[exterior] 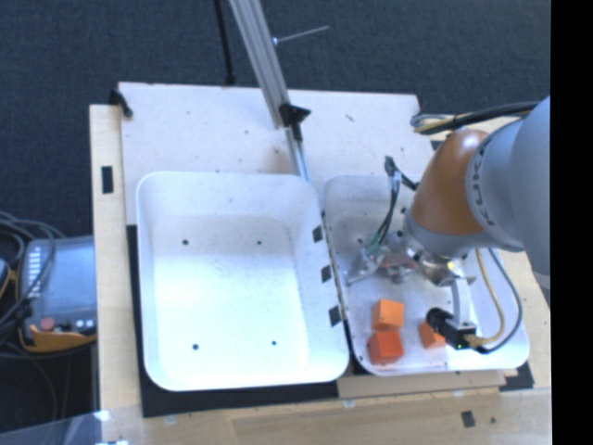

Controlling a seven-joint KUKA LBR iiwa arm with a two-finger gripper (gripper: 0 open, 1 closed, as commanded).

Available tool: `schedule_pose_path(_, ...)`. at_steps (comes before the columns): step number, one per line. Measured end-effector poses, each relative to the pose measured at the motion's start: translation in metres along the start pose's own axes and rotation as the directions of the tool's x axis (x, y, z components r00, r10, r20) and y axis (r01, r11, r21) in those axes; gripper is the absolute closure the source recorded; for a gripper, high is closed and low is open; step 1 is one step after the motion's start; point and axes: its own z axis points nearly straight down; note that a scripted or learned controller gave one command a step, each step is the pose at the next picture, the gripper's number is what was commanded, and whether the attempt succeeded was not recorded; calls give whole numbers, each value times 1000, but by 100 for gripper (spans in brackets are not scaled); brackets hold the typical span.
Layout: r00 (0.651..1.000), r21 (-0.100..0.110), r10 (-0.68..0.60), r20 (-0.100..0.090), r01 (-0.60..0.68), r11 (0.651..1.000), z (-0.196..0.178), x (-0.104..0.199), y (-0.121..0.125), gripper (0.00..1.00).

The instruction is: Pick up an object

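Three orange blocks lie in the near part of the right bin (347, 202): one (389, 313) in the middle, a larger one (385, 346) just in front of it, and a small one (430, 336) to their right, partly behind a black cable fitting. My gripper (372, 261) is low inside the right bin near its left wall. It is up and to the left of the blocks, and nothing orange shows at it. The grey arm with its orange band (447, 193) covers the bin's right side.
The left bin (232, 276) sits beside the right one, and their walls meet at about mid-frame. A slanted metal pole (264, 54) rises behind the bins. Cables (496, 313) loop from the wrist over the right bin's near right corner.
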Motion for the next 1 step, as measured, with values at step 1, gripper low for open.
schedule_pose_path(1, 1000, -6, 12, 0, -12, 1000, -12, -1, 1, 100)
